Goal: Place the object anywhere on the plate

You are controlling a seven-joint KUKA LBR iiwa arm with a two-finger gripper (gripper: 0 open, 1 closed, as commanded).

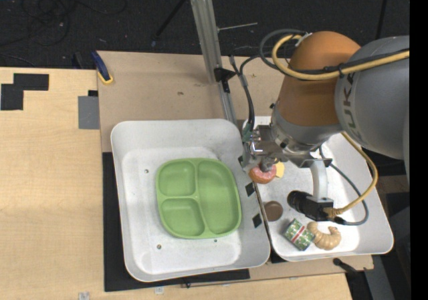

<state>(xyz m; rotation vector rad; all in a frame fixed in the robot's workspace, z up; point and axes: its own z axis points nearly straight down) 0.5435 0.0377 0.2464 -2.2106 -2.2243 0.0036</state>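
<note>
Gripper (262, 158): state cannot be told; pink-orange object (263, 173) directly beneath.
Plate (198, 197): green, 3 compartments, lower left.
Advice: verify hold, clear bin rims.

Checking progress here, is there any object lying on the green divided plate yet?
No, the green divided plate lies bare in the left white bin, its three compartments holding nothing.

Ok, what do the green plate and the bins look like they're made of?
The green plate looks like moulded plastic: one even pale green, matte with a soft sheen, rounded rim and three pressed compartments. The left bin and right bin look like thin white plastic or coated sheet, smooth, with rounded corners and shallow walls; the camera view leaves open which.
</note>
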